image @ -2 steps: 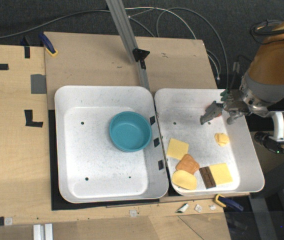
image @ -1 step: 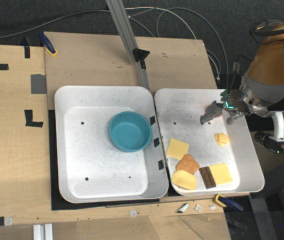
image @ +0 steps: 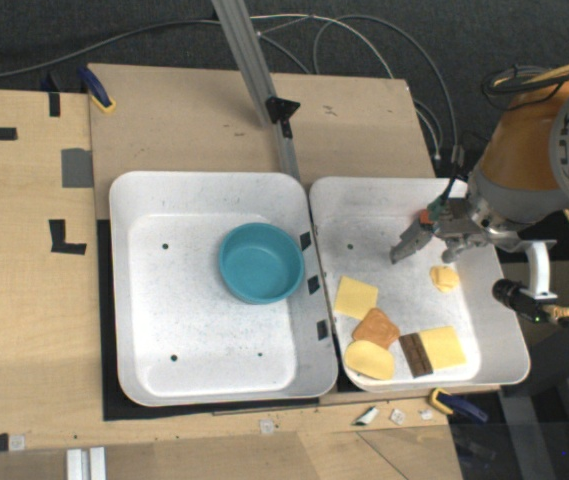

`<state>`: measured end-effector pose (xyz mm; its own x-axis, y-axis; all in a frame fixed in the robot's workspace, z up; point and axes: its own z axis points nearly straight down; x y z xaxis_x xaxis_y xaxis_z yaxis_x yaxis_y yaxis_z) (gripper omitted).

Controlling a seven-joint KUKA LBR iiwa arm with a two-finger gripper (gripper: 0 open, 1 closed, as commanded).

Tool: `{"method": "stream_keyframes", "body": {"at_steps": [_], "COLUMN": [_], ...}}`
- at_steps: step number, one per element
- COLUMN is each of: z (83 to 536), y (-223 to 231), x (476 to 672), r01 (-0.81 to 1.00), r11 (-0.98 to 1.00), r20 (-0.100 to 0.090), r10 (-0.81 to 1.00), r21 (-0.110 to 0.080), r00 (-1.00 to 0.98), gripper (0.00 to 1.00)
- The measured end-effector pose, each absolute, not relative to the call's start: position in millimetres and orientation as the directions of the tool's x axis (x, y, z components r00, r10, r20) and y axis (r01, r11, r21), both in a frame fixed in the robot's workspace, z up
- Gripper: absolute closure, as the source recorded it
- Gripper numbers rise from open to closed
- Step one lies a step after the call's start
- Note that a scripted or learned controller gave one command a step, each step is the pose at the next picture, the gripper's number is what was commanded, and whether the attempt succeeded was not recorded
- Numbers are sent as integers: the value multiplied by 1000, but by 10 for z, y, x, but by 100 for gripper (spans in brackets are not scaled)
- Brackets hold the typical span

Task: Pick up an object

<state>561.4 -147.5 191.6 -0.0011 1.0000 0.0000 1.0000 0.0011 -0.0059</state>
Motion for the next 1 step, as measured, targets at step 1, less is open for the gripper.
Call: {"method": "stream_keyframes", "body": {"at_steps": [1], "z": [1275], "y": [-1451], "x": [5634], "r01": [1000], "r11": [1], "r20": [1], "r10": [1000], "r21": [-8], "r00": [-1], "gripper": [0]}}
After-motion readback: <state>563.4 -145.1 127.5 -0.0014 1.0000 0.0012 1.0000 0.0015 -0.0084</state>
